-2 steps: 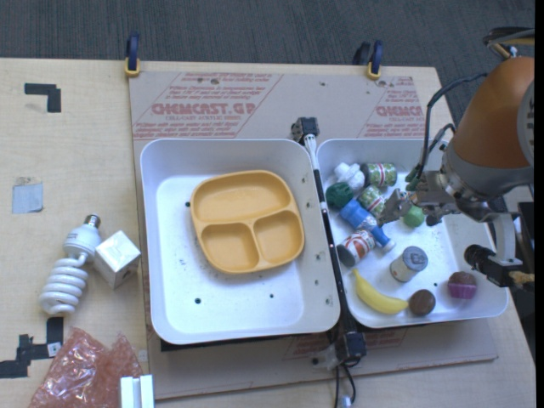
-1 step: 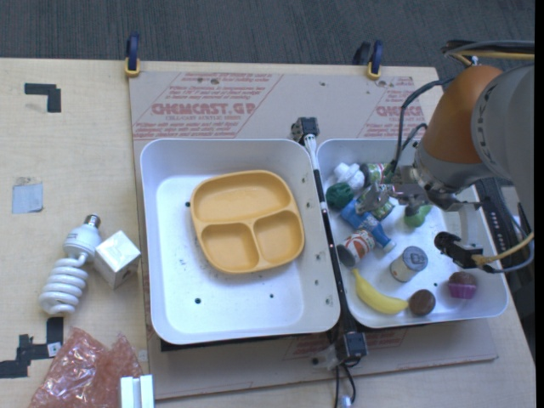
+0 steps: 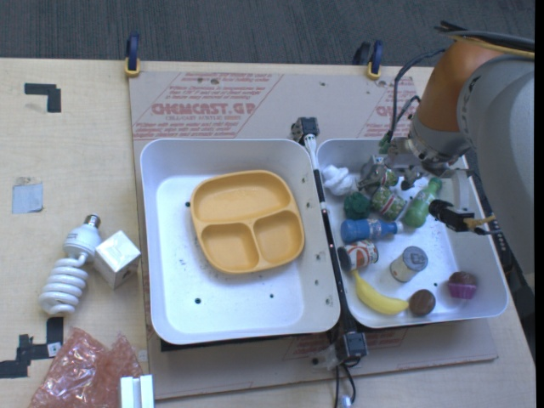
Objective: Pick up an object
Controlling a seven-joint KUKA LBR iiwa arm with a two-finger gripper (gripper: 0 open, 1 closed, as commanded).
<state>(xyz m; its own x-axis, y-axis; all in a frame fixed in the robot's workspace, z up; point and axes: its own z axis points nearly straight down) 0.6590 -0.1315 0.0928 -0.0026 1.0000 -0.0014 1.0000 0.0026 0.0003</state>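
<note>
The gripper (image 3: 393,170) hovers low in the upper part of the right bin (image 3: 484,308), over a tight cluster: green bottle (image 3: 419,208), small jar (image 3: 388,203), blue bottle (image 3: 367,229). Crowding could make it nudge neighbours or pinch two at once. Whether the jaws are spread or pressed together, I cannot tell; the wrist hides them.

Bulky grey arm (image 3: 503,92), orange wrist band, black cables looping alongside
</note>
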